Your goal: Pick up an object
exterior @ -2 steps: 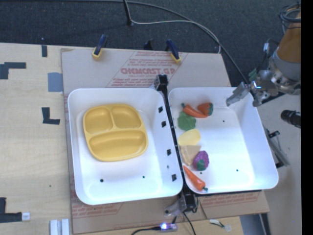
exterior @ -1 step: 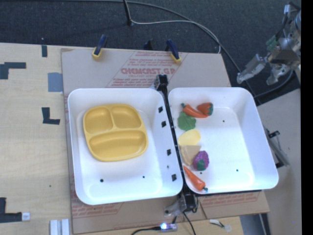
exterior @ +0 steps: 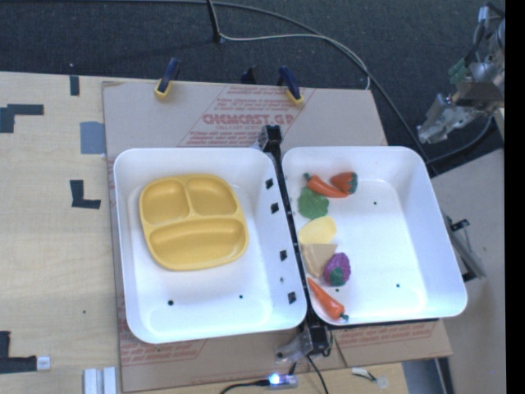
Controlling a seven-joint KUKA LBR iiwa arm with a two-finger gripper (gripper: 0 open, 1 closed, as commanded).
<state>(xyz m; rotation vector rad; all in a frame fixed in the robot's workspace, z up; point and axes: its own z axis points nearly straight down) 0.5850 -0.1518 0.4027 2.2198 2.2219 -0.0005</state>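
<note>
Honestly, the trouble ahead is the crowding. All the toy food lies bunched along the left wall of the right-hand shallow white plastic bin point(exterior: 410, 220), hard against the black clipped divider point(exterior: 285, 220) where the two bins meet. The long orange plastic carrot point(exterior: 326, 190) touches the small red pepper point(exterior: 345, 181), the green leafy piece point(exterior: 312, 204) sits just below them, then the pale yellow rounded piece point(exterior: 317, 231), the tan wedge point(exterior: 314, 258) and the purple knobbly grape bunch point(exterior: 336, 268) pressed together, with a second orange carrot point(exterior: 326, 299) near the front corner. Coming down on any of these, I would judge one of my fingers likely to strike the wall or a neighbour, pushing the piece aside or closing on two at once.

My gripper point(exterior: 455, 113) hangs well apart from the bin, beyond its far right corner over the dark floor; I cannot tell its opening, and I see nothing in it.

Open room is plentiful across the right bin's bare floor, so approaching from that side looks safest. The yellow three-compartment plastic tray point(exterior: 194, 222) occupies the left bin point(exterior: 131, 302).
</note>
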